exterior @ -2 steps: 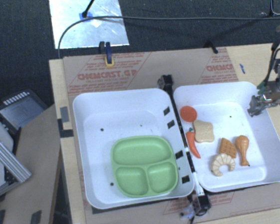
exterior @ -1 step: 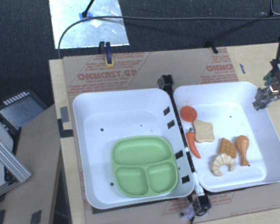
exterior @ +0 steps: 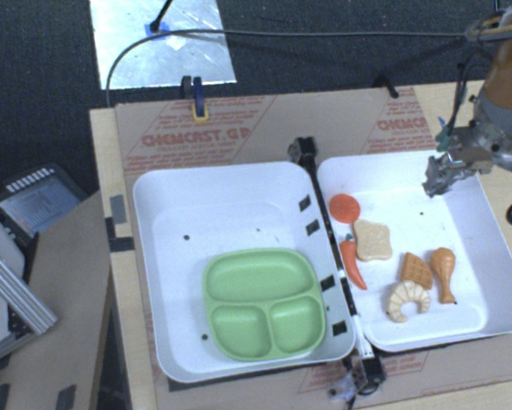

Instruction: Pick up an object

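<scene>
Croissant lies low in the right bin; tool hovers above, its opening perhaps unreadable

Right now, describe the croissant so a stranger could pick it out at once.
Look in the right-hand white bin, where the toy foods cluster by the divider. The croissant lies nearest the bin's front edge, just below the waffle piece and left of the drumstick. It alone is a pale, ridged crescent.
</scene>
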Available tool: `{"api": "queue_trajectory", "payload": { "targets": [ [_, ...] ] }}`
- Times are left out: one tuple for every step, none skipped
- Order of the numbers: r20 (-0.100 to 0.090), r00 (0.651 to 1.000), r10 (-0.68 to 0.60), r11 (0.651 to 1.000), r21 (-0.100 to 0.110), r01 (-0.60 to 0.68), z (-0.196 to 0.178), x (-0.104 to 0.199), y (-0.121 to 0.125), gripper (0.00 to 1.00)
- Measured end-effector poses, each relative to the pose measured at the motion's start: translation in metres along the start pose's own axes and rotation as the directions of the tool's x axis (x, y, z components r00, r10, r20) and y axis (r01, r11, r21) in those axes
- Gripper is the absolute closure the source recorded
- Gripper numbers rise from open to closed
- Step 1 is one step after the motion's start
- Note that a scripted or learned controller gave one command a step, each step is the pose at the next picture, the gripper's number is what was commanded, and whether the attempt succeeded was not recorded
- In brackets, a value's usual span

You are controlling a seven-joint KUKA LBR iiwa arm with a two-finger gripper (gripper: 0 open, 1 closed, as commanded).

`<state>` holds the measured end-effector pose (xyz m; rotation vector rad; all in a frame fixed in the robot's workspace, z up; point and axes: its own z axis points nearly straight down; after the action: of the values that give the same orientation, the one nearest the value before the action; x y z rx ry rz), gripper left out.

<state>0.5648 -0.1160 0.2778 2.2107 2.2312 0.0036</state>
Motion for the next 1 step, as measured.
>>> {"api": "queue_trajectory", "payload": {
  "targets": [
    [0.001, 1.000, 0.001, 1.000, 0.000, -0.001, 0.0115, 0.0389, 0.0169, 1.00]
  ]
}}
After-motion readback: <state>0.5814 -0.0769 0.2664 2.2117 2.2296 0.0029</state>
